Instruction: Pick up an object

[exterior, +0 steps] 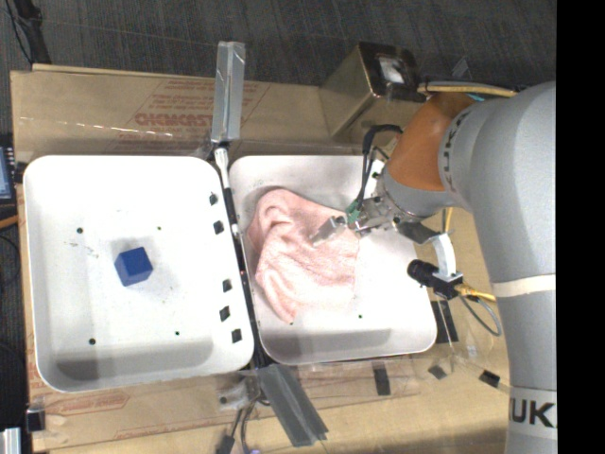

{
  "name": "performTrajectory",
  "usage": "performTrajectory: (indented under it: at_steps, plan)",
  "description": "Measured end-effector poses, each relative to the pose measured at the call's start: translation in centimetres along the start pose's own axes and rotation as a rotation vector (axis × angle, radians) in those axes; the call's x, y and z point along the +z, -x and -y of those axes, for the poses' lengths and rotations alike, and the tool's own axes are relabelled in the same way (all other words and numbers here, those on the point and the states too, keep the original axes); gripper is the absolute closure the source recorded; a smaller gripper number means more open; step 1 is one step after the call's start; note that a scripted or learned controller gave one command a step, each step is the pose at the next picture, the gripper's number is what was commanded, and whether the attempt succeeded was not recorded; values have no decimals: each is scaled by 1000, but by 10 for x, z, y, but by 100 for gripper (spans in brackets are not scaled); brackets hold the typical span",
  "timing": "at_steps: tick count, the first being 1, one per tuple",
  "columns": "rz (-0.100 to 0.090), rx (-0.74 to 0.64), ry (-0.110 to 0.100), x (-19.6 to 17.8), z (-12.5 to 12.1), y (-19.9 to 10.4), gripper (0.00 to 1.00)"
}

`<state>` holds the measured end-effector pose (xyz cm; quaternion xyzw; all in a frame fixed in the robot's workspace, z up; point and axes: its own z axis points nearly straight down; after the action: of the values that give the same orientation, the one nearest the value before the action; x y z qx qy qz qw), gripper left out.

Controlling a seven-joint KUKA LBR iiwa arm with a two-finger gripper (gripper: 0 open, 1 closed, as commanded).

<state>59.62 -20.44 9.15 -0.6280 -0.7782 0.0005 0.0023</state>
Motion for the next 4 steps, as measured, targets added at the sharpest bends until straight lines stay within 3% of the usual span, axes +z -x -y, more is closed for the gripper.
performTrajectory:
  at_steps: [1,2,3,4]
  plan:
    - [1,-51,1,0,8,-45,0]
    - [2,-17,3,-1,-44,-20,0]
    - [2,-53,2,-1,30,-4,0]
    - [1,-167,0,1,42,-54,0]
